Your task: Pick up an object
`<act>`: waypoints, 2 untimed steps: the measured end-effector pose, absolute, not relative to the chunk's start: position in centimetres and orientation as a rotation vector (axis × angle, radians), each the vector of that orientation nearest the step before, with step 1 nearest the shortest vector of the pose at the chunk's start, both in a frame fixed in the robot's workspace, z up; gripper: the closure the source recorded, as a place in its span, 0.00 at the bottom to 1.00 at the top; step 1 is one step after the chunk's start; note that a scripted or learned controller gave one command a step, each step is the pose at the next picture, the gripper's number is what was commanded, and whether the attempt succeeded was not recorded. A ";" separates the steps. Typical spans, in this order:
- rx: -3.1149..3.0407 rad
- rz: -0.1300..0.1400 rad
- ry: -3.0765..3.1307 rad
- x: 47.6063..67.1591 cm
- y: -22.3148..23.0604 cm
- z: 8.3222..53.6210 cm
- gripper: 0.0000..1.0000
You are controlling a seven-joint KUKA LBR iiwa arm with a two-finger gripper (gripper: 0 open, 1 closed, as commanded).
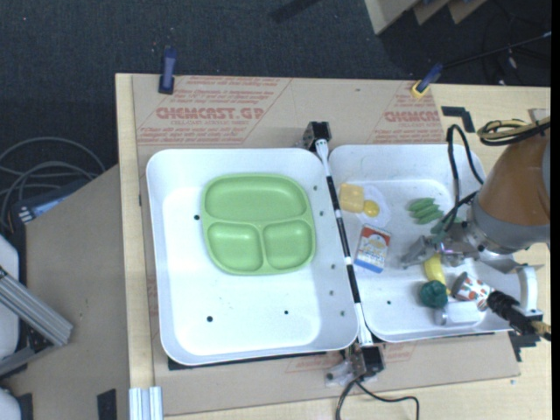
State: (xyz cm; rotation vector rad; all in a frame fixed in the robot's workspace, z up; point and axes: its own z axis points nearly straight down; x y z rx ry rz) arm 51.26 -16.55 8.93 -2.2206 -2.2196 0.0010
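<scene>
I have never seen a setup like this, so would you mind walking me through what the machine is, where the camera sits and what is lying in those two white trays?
This is one picture from a camera fixed above a bench, looking down at a slant. The grey and orange shape at the right is a robot arm; its gripper reaches down into the right bin. Whether it holds anything cannot be told from here.

The left bin contains a green divided plate. The right bin holds small items: a yellow piece near the top left, green pods, a small red, white and blue carton, a yellow object with a dark green one just below it, and a red and white item near the bin's lower right corner. The arm is meant to pick one up.
</scene>
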 end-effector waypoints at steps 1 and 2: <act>-2.224 -0.001 -2.221 51.3 -16.6 10.0 1.00; -2.219 -0.002 -2.224 51.4 -6.2 18.5 1.00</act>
